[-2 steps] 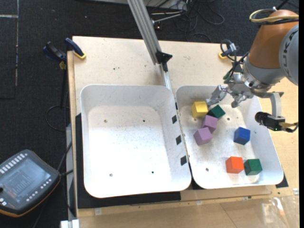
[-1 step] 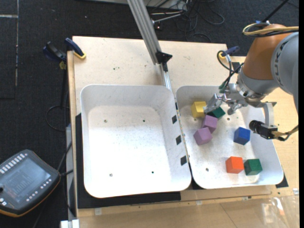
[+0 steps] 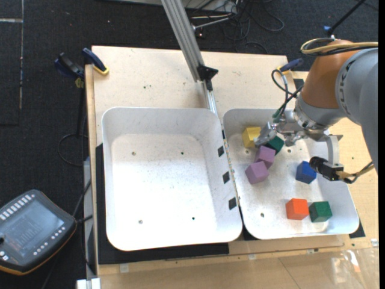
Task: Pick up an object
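gripper (image 3: 269, 138) low in right bin (image 3: 346, 224), amid yellow cube (image 3: 251, 136), teal block (image 3: 276, 144), upper purple cube (image 3: 266, 155); finger state unclear, cannot tell; cubes look light, rigid, smooth; grip opposite flat faces.

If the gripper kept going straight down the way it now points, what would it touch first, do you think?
Most likely the dark green block right under the gripper, with a purple block and the yellow block close beside it in the right bin. Depth is hard to judge from this slanted view.
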Controlling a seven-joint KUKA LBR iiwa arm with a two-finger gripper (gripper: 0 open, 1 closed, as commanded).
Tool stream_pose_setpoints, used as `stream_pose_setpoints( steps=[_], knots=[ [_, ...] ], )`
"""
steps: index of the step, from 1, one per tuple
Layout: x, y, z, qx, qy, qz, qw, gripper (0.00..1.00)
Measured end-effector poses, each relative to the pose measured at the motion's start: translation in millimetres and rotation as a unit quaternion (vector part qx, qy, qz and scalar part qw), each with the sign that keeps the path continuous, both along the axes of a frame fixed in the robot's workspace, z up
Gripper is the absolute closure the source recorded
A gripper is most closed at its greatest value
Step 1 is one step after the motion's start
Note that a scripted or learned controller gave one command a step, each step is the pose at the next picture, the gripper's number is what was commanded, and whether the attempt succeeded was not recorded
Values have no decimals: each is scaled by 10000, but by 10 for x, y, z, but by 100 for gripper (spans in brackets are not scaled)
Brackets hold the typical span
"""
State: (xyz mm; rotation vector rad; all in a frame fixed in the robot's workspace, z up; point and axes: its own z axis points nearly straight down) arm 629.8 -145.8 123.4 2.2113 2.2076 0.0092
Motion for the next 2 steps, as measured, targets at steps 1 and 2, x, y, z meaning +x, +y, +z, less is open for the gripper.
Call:
stream_pose_setpoints(
  steps=[1, 2],
  knots=[
    [8, 9, 90, 1, -10, 6, 10000, 100],
    [25, 82, 707, 31, 42, 25, 10000, 100]
  ],
)
